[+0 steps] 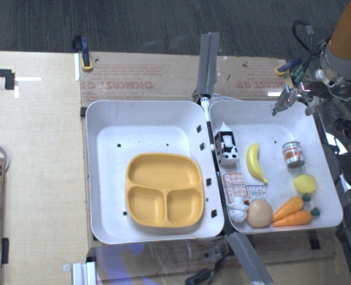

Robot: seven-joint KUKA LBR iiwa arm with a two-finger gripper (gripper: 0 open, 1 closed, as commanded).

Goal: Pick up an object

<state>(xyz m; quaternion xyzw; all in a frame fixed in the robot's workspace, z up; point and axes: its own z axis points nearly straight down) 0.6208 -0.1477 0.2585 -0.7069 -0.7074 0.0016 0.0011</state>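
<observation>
At the two o'clock corner of the bench, the gripper (284, 104) hangs over the far rim of the right bin (246, 108), at roughly the bin's one o'clock. It sits at the end of the grey arm (332, 76), whose orange band (347, 28) shows at the top edge. The gripper is small and seen at a slant against the cabling, so whether it is spread or pressed together cannot be told. Nothing is visibly held in it, and it stands apart from everything in the bin.

The things to pick all lie in the right bin. A black-and-white milk carton (225, 146) stands against the wall at nine o'clock, beside the seam between the two bins. A banana (256, 162) lies near the centre, running lengthwise from twelve to six. A small can (292, 154) with a red-and-white label lies at three o'clock from the banana, near but not touching. A lemon (304, 184) sits below the can, at about four o'clock in the bin. Two carrots (291, 212) lie side by side at five o'clock, their green tips toward the lemon. A brown egg-shaped object (259, 214) rests at six o'clock, touching the carrots' thin ends. A small white item (237, 209) sits just beside it at seven o'clock. Two flat printed packets (242, 187) lie between the carton and the brown object.

The left bin (104, 159) holds a yellow divided plate (164, 190), set toward its six o'clock side.
</observation>
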